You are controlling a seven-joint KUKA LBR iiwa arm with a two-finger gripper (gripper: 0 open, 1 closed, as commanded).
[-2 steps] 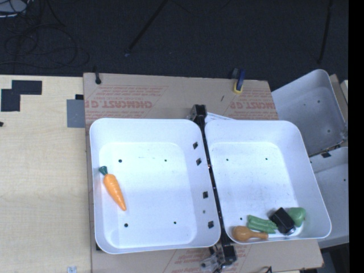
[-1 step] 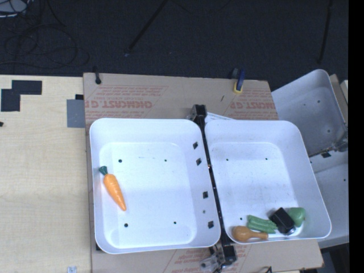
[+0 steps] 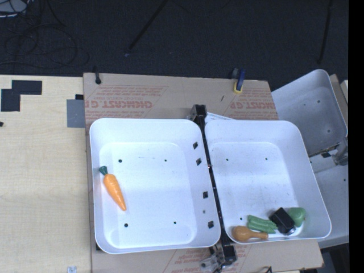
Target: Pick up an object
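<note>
Two white bins sit side by side on the bench. The left bin (image 3: 145,131) holds one toy carrot (image 3: 114,190), orange with a green top, lying near its left wall. The right bin (image 3: 256,132) holds four things bunched in its near right corner: one yellow-orange gourd (image 3: 248,234), one green pod (image 3: 261,224), one black block (image 3: 282,220) and one green piece (image 3: 297,214) touching the block. The claw's state cannot be told.

Even, fairly bright overhead light washes the two shallow white plastic bins (image 3: 151,131) nearly to glare, while the floor beyond lies dark. Shadows are soft and faint; the picture is slightly soft and grainy throughout.
</note>
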